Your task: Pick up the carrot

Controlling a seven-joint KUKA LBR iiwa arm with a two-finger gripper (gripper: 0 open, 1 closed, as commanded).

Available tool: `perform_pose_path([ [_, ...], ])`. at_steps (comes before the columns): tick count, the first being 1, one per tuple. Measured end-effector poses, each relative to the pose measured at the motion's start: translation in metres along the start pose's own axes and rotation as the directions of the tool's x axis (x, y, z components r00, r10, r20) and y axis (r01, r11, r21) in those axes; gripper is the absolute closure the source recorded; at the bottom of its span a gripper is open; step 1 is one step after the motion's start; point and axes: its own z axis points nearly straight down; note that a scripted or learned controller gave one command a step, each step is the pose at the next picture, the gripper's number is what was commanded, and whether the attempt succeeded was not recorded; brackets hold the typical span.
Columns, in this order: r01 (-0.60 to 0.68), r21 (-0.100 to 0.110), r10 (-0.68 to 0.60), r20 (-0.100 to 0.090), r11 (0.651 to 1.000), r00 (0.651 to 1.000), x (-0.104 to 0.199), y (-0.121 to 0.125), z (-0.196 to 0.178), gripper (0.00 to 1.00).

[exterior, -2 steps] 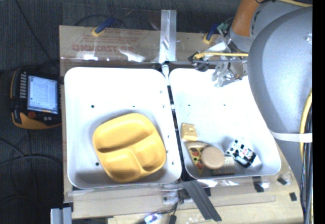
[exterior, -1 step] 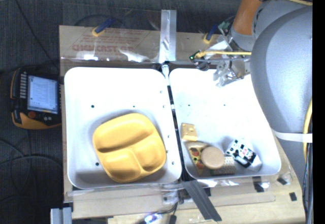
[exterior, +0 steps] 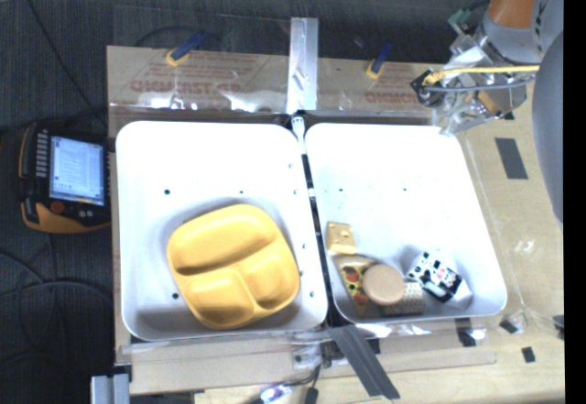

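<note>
Small toy foods are bunched at the front of the right bin (exterior: 394,173). A tan wedge (exterior: 340,235) lies by the divider. Just in front of it is an orange-brown piece with dark spots (exterior: 352,283), partly under a round tan disc (exterior: 384,283). I cannot tell which of these is the carrot. A black-and-white block with red marks (exterior: 436,276) lies to their right. My gripper (exterior: 455,118) hangs high over the back right corner of the right bin, far from the toys, with nothing seen in it.
In the left bin (exterior: 146,164) a yellow divided plate (exterior: 233,263) lies toward the front. A metal divider strip (exterior: 303,72) runs between the bins at the back. A handheld pendant (exterior: 66,178) sits left of the bench.
</note>
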Motion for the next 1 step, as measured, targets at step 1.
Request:
perform_pose_path([
  [1,-0.132,-0.001,0.132,-0.001,0.991,0.991,0.0033,0.0046,-0.1031,1.00],
])
